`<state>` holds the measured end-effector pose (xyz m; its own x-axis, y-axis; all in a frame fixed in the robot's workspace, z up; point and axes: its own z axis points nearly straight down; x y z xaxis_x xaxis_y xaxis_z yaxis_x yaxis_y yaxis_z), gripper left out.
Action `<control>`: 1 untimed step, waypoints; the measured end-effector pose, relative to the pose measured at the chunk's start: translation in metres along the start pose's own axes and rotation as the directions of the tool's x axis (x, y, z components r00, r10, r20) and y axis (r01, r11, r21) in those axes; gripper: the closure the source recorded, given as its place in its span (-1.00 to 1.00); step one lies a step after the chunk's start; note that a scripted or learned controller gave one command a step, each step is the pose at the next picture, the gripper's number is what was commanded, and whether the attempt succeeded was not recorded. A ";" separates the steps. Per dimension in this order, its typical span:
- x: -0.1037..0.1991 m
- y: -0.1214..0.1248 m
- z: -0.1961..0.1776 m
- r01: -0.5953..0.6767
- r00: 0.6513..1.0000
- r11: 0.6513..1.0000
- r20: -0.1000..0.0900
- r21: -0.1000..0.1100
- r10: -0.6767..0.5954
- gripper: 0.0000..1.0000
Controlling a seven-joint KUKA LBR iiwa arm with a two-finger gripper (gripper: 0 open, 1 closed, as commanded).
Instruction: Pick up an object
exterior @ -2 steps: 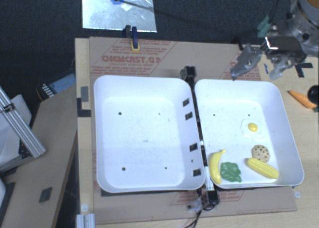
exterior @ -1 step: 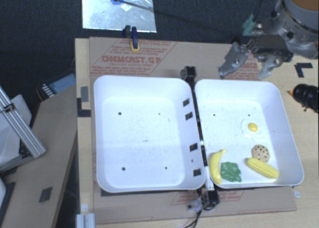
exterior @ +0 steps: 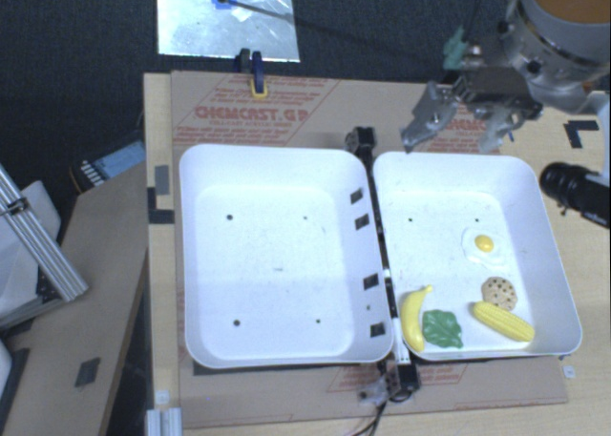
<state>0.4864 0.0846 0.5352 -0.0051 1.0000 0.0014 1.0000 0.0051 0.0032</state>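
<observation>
Camera view: yellow banana [exterior: 414,318], curved.

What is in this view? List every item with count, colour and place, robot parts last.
Bins: 2, white, side by side on the bench.
Fried egg: 1, white with yellow yolk, right bin, right of centre.
Cookie: 1, tan with dark specks, right bin, below the egg.
Corn cob: 1, yellow, right bin, near right corner.
Banana: 1, yellow, right bin, near left corner.
Green leaf: 1, green, right bin, touching the banana's right side.
Clamp: 1, yellow and dark, on the bench's far edge.
Foil sheet: 1, silver, floor beyond the bench.
Gripper: 1, grey, open, above the right bin's far edge, holding nothing.
</observation>
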 end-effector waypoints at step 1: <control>0.009 0.000 0.000 0.000 1.000 1.000 0.000 0.000 0.000 -1.00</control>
<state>0.4865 0.0937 0.5352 -0.0047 1.0000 0.0011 1.0000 0.0046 0.0029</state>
